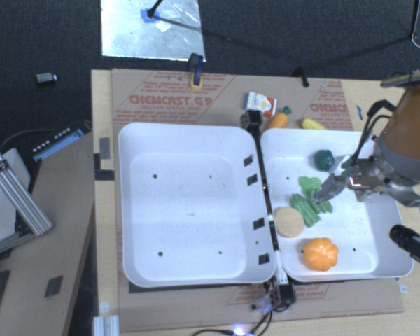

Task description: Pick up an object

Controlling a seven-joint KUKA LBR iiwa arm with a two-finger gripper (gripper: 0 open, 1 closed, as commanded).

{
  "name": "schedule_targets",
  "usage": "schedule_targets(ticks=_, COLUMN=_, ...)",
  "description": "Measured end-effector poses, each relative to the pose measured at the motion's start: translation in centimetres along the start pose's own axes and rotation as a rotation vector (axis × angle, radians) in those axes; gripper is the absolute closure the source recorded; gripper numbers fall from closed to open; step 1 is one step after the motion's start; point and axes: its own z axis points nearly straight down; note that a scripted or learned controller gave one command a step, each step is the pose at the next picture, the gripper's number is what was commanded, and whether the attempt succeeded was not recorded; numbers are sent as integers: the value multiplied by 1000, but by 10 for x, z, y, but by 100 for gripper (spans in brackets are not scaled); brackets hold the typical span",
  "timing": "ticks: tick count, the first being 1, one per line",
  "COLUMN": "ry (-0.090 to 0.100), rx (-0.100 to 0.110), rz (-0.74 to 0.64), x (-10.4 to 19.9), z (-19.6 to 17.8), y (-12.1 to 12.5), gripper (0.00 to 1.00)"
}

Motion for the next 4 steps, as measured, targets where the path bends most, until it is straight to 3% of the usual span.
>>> schedule_targets(ticks=1, ry=4, rx=-10, rz=-14, x=114, z=-61, y=41, gripper=0)
schedule_targets(ticks=2, ry=1, rx=-5, rz=-3, x=106, z=-69, y=40, gripper=100)
schedule_targets(ticks=3, ry=-1, rx=0, rz=3, x=94, z=-26, y=85, gripper=100)
schedule_targets(ticks=4, ry=-1, rx=-9, rz=-5, x=126, z=-7, y=181, gripper=100)
